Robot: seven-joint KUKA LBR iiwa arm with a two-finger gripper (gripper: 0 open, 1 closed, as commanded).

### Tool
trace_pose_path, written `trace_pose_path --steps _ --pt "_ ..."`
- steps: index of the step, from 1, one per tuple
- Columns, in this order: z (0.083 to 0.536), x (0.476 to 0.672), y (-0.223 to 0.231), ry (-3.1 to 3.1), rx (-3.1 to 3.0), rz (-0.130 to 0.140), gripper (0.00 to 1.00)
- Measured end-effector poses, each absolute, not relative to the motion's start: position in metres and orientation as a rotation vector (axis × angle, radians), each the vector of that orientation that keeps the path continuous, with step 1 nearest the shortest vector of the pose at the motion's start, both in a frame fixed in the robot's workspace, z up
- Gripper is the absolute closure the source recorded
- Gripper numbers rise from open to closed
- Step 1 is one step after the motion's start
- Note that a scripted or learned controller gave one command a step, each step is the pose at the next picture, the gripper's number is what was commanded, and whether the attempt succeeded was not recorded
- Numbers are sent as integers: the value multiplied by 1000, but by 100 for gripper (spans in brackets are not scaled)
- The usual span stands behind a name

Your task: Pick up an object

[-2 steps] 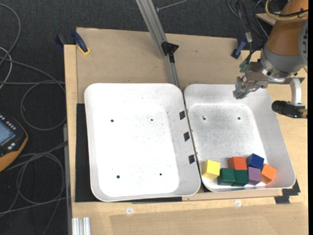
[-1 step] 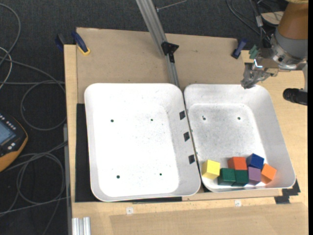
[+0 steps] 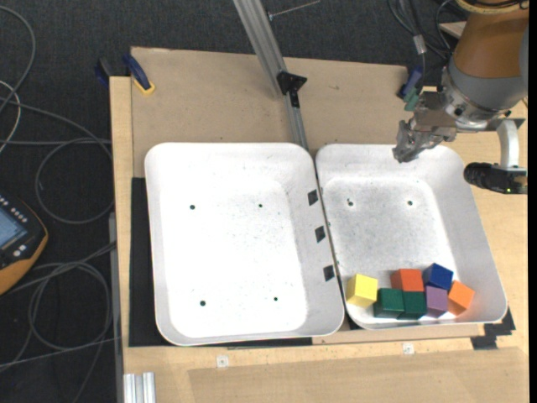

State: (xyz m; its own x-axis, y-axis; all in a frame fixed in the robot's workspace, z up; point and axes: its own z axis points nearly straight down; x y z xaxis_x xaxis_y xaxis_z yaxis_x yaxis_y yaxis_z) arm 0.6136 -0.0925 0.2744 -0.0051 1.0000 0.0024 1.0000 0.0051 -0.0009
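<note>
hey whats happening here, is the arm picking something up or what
Nothing is being held yet. The arm's claw hangs over the far rim of the right bin, with nothing between its fingers. The things to pick lie bunched at that bin's near edge: a yellow block, two green blocks, a red block, a blue block, a purple block and an orange block. The left bin sits alongside.

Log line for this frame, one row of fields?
gripper: over right bin's far rim, holding nothing seen | blocks: clustered at near edge of right bin, untouched | pick: not yet done
</note>
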Motion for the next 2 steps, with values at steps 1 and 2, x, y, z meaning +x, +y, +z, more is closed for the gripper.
trace_pose_path --steps 1,2 --pt "276 582 -46 -2224 -2213 0 100" --pt "257 562 2 -2224 -2212 2 100"
